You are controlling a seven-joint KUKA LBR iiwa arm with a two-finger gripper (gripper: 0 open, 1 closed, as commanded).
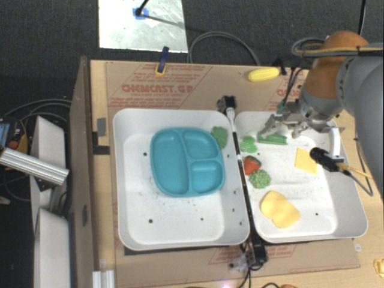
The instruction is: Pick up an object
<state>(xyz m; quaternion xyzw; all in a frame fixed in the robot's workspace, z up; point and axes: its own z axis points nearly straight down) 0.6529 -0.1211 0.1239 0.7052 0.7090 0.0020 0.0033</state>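
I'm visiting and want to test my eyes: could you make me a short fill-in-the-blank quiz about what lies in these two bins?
1. The blue divided tray lies in the ____ bin.
2. The gripper hovers over a flat ____ piece in the right bin.
3. The strawberry lies just above a ____ bumpy lump.

Missing words: left; green; green

Foil sheet (142, 15) behind bench; yellow banana (263, 74) on cardboard (156, 86), rear.

A plain turquoise plastic divided tray (186, 161) lies in the white left bin (135, 221). The white right bin (336, 221) holds a pale yellow rounded lump (279, 209), a yellow flat square (306, 161), a red strawberry-like piece (251, 164) and green bits (260, 179).
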